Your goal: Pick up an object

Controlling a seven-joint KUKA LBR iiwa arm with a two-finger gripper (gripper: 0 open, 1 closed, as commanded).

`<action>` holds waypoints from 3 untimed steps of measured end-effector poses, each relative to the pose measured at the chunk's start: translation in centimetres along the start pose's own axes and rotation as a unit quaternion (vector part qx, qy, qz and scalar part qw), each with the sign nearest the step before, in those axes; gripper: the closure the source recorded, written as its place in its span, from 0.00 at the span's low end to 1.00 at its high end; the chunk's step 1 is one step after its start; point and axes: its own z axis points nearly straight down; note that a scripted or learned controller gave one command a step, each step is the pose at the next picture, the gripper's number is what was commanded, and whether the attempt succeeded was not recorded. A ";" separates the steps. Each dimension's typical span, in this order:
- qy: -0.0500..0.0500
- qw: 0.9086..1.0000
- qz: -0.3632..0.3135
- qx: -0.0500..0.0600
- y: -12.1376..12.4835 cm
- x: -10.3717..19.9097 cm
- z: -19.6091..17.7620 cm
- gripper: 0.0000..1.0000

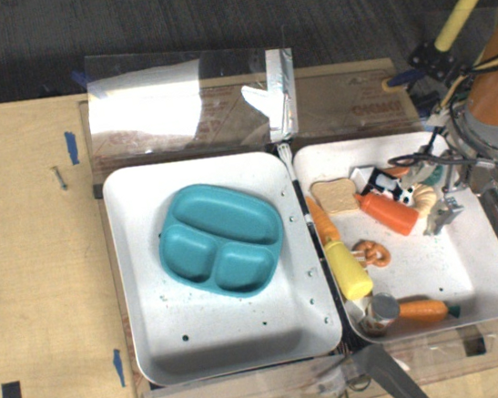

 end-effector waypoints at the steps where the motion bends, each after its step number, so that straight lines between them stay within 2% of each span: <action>1: 0.002 0.999 0.053 -0.001 -0.2 5.2 7.1 0.00; 2: -0.006 0.999 0.042 0.000 5.0 9.8 6.7 0.00; 3: -0.001 1.000 -0.027 0.000 4.7 3.8 -3.9 0.00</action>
